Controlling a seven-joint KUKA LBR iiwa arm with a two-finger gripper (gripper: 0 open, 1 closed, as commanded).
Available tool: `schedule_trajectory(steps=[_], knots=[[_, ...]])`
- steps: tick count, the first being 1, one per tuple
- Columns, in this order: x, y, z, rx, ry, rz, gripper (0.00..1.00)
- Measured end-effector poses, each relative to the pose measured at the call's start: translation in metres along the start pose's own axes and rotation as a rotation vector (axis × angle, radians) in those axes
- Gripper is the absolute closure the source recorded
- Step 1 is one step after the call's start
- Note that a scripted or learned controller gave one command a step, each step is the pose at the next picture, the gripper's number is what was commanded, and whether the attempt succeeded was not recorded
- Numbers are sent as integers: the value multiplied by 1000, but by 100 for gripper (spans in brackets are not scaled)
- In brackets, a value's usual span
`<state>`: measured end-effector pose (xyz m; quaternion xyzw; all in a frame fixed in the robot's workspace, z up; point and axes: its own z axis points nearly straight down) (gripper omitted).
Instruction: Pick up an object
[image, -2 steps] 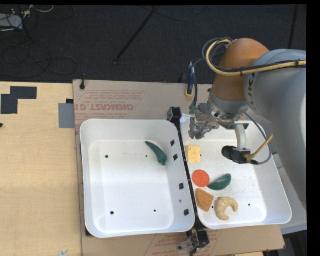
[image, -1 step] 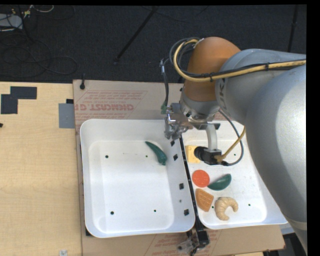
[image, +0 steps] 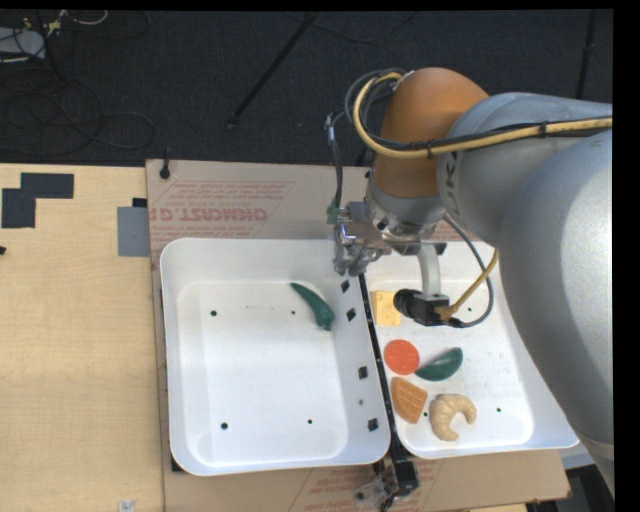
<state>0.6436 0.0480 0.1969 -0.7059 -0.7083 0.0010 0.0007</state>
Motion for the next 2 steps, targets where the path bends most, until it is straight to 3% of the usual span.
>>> schedule_trajectory(steps=[1, 2], knots=[[-1, 0, -9, 1, -1, -1, 100], [7, 0, -310, -18, 1, 2, 100]])
